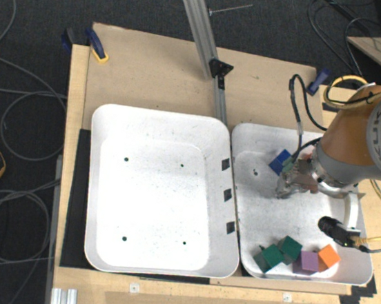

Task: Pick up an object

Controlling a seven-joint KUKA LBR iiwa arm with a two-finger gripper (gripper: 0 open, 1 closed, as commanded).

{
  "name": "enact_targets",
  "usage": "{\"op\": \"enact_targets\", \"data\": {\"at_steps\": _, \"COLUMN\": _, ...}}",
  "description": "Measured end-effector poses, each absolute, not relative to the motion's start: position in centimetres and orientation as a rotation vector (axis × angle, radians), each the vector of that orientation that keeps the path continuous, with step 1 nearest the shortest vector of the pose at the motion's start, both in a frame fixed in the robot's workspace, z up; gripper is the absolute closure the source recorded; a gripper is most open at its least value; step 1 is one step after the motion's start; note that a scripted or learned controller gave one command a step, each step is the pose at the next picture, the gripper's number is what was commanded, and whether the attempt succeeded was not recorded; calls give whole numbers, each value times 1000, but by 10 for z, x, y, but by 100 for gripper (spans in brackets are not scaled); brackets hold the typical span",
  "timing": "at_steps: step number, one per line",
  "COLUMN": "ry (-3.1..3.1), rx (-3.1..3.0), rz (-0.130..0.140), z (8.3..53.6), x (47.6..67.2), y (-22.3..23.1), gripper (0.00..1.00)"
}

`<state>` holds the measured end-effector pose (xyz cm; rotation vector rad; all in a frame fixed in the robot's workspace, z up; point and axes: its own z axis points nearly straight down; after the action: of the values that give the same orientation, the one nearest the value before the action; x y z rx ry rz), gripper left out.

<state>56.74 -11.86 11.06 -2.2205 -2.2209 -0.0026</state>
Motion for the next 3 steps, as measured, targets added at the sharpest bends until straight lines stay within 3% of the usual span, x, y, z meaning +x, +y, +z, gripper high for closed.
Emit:
{"op": "enact_targets", "data": {"at_steps": 2, "ry": -2228, "rx": -2222, "rz": -7, "z": 216, "x": 559, "y": -107, "gripper": 100}}
{"op": "enact_targets", "data": {"at_steps": 3, "ry": -2226, "rx": -2222, "rz": -5, "z": 238, "x": 561, "y": -107, "gripper": 100}}
